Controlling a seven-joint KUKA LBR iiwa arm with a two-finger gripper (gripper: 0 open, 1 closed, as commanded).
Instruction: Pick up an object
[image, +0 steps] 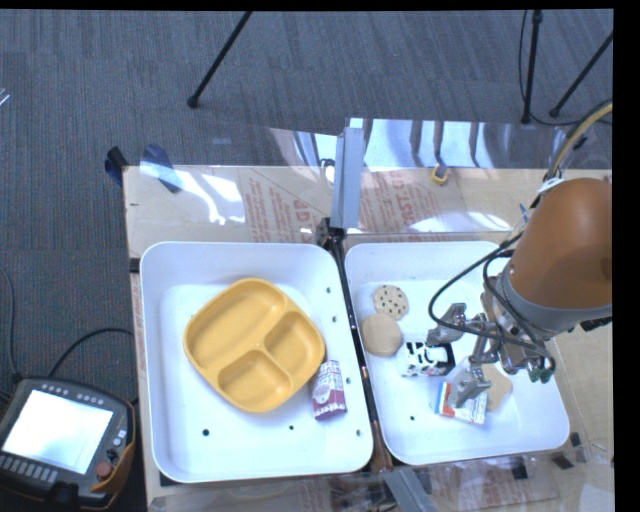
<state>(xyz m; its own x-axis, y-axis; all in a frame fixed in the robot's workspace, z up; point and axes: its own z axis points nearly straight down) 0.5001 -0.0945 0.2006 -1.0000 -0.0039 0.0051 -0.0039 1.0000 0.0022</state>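
we see the arm (565, 250) come in from 3 o'clock over the right bin (420, 450). the left bin (160, 300) carries a yellow plate (255, 343) and a small packet (329, 388) at the plate's 4 o'clock. our gripper (478, 385) hangs directly above a red, white and blue packet (455, 403), which lies flat at the right bin's 5 o'clock, its long axis running roughly 10 to 4. whether it is spread or closed we cannot tell. a black-and-white toy (424, 358) sits at the gripper's 10 o'clock, a tan round (381, 334) beyond it, a cookie (390, 300) at 11.
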